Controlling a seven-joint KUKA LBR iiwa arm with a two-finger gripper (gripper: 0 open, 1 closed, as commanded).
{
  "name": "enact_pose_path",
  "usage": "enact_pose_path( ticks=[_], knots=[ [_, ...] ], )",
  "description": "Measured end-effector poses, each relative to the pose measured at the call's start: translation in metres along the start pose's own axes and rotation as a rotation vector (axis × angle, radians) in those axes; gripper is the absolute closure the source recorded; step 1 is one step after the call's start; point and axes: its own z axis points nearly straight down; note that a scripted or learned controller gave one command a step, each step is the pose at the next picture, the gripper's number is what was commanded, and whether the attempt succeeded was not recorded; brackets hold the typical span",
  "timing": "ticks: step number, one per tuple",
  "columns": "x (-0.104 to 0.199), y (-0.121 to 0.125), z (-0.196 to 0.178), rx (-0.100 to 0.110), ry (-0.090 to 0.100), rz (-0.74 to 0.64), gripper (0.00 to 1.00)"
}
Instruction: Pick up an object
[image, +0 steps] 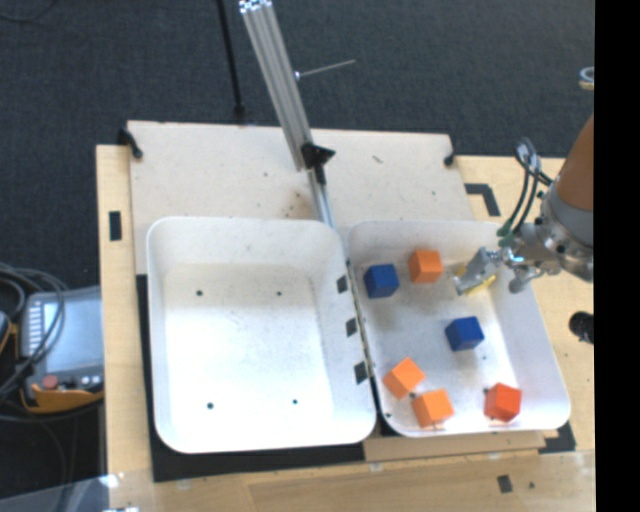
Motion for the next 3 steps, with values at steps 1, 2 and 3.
enact_pose_path(
  ticks=[1,2,3],
  knots=[
    [0.000,0.001,-0.003,-0.006,-0.001,0.001,0.00],
    [-0.011,0.000,0.053,0.000,-0.003,0.004,0.00],
    [-0.008,0.006,0.098,-0.001,-0.002,0.007,0.00]
  ],
)
